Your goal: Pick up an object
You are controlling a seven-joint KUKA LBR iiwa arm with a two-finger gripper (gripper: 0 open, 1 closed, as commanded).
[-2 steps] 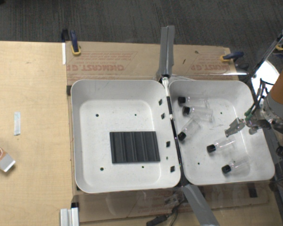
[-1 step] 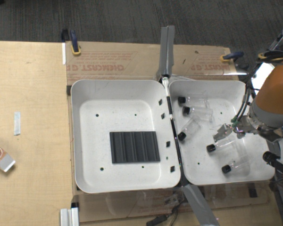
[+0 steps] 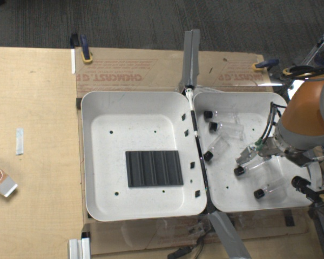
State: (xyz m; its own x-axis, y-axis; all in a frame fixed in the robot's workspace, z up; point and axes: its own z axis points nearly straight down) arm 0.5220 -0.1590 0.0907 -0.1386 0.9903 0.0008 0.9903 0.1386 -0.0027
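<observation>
The hand [image 3: 248, 156] hangs low in the right bin [image 3: 227, 197] among black-capped vials [image 3: 271, 189], its grip impossible to tell.

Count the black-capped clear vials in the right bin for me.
5 vials visible: two near the far-left corner, one by the left wall, one mid-bin, one near the front rim. The arm covers part of the right bin, so more may be hidden.

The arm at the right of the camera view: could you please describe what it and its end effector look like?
The rounded grey arm carries a broad orange band above the wrist. Thin dark cables loop beside it down to the small, silvery metal end effector.
</observation>
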